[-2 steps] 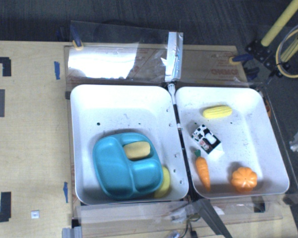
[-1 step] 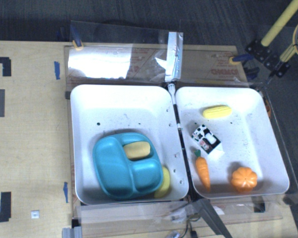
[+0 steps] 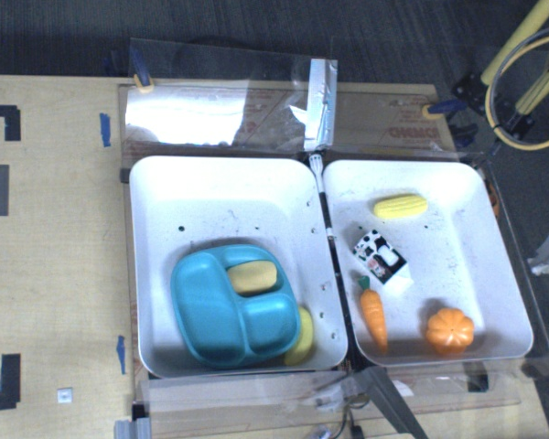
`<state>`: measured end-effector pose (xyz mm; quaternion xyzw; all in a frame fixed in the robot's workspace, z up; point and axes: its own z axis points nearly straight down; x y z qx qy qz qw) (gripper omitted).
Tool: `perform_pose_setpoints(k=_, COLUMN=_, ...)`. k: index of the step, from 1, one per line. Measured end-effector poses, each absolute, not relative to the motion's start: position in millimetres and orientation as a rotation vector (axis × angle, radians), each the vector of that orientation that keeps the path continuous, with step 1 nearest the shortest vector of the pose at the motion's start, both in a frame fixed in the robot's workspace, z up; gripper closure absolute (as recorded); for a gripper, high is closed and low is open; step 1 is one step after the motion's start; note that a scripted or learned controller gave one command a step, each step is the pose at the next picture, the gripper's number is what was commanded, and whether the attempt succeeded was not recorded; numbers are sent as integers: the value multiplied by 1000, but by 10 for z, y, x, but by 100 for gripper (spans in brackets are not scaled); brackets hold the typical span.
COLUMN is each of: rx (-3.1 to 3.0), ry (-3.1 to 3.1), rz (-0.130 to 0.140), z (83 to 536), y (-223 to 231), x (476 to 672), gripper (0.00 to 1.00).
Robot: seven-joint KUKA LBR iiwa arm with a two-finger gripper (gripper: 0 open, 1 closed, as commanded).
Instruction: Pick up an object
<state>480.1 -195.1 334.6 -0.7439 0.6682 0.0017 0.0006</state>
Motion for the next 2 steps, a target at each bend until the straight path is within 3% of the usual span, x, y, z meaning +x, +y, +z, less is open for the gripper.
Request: perform_pose_setpoints(k=2, rx=-2845, ry=1330, rz=9, z=3135, y=-1951, x=4798, gripper=100)
